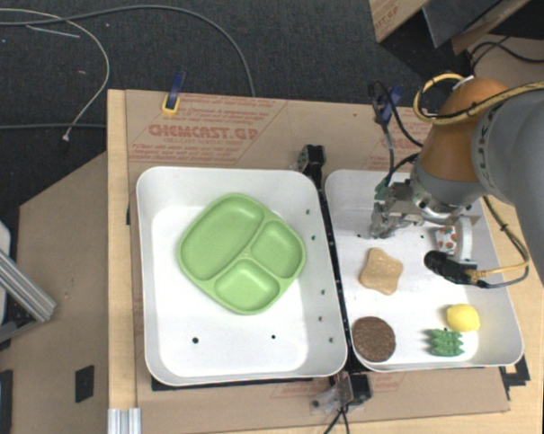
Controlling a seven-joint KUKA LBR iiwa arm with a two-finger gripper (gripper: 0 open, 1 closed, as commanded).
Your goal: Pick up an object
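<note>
item: tan bread slice, lying flat mid-left in the right bin; judged light, soft and slightly squashy, best pinched across its narrower sides. nearby: brown disc, yellow lemon, green leafy piece lower right. gripper just above the bread, finger state cannot be told.

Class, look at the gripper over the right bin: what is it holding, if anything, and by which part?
Nothing is visibly held. The gripper hangs over bare floor of the right bin, above the tan piece.
</note>
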